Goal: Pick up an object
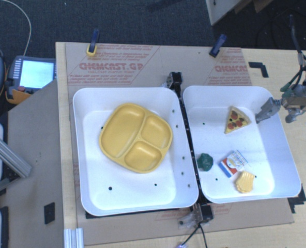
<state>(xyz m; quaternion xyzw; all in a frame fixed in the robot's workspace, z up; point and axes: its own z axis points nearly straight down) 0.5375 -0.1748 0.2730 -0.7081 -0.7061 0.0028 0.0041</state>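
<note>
Four small toys in the right bin (282, 138), gripper (269, 110) hanging at that bin's far right rim with nothing in it.

The pizza slice (236, 120) sits toward the far side of the right bin, nearest the gripper but not touching it. The green lump (205, 161) is down by the divider, and the little red, white and blue carton (232, 163) lies just beside the yellow ridged piece (244, 182) near the front edge. Can't tell if the fingers are spread or pressed together, too small and blurry. Over in the left bin (91, 185) there's a yellow divided plate (136, 137), sitting roughly in the middle, turned at an angle.
</note>
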